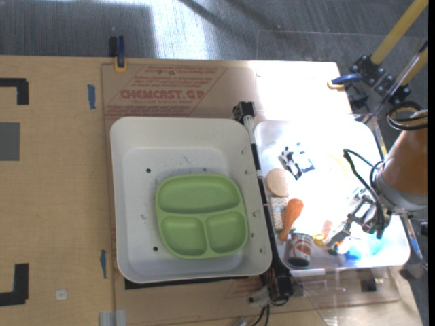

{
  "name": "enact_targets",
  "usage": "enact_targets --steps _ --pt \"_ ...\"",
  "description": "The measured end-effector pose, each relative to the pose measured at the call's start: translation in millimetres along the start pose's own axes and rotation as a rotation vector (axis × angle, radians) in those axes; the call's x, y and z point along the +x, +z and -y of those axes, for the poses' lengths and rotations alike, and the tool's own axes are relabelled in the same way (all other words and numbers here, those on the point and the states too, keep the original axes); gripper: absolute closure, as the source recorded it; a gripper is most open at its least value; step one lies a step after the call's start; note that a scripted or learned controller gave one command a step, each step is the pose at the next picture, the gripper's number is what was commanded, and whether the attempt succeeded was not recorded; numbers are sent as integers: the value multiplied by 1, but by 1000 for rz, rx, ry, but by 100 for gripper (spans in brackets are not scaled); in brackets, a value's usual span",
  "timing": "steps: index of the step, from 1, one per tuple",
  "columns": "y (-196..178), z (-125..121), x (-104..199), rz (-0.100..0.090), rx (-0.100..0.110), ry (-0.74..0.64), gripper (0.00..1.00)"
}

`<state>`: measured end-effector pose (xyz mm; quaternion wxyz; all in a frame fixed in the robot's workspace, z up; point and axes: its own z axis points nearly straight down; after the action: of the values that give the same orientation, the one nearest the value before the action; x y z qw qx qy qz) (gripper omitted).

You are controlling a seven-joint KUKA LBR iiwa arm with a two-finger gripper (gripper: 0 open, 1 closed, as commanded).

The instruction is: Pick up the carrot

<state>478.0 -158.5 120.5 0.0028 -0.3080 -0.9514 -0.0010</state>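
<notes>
Across the surface's glaring right bin (397, 246), I'm hovering the jaws (340, 235), grip state unreadable, right of the carrot (291, 215), risking snagging the can (299, 247).

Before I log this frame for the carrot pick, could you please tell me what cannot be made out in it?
- Gripper, camera view: glare in the right white bin washes it out; jaws' state unreadable.
- Small items by the gripper: overexposed, unidentifiable.
- Grey arm with orange band: cut off by the right edge.
- Orange tapered carrot: its lower end merges with a small can.
</notes>
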Motion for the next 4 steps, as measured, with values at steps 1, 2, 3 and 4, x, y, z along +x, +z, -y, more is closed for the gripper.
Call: enact_targets --steps 1,2,3,4 --pt "31 -22 -21 16 -7 272 0" --pt "18 -23 -26 38 -15 274 100" --pt "19 -23 -26 36 -14 274 0" --pt "30 -29 12 28 -8 108 0"
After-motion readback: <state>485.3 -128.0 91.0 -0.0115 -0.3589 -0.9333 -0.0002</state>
